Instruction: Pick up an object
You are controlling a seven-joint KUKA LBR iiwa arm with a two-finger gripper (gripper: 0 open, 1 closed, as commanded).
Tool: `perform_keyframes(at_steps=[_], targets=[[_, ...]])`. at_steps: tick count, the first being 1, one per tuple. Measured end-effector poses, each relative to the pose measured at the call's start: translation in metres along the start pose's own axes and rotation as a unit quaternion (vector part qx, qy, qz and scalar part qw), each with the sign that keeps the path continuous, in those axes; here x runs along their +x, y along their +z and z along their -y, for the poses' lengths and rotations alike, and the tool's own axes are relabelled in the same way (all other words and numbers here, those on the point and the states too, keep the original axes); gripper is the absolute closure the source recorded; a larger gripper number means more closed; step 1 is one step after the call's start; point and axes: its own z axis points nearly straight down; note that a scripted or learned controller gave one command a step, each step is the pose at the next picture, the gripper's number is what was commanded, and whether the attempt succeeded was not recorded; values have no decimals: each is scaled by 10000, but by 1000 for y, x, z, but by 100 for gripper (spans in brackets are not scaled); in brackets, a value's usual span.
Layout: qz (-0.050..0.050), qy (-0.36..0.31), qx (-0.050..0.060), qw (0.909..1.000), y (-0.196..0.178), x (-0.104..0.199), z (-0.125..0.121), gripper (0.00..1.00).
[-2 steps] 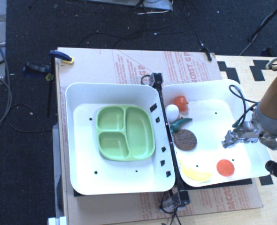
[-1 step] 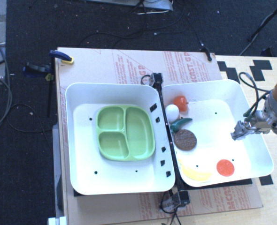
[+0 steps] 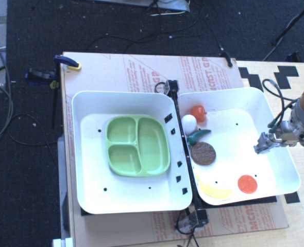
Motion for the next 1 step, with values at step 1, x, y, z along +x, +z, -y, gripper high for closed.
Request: perform_keyframes(at_steps=[1], targets=[[-5, -14, 3, 10000, 11, 52, -7, 100]])
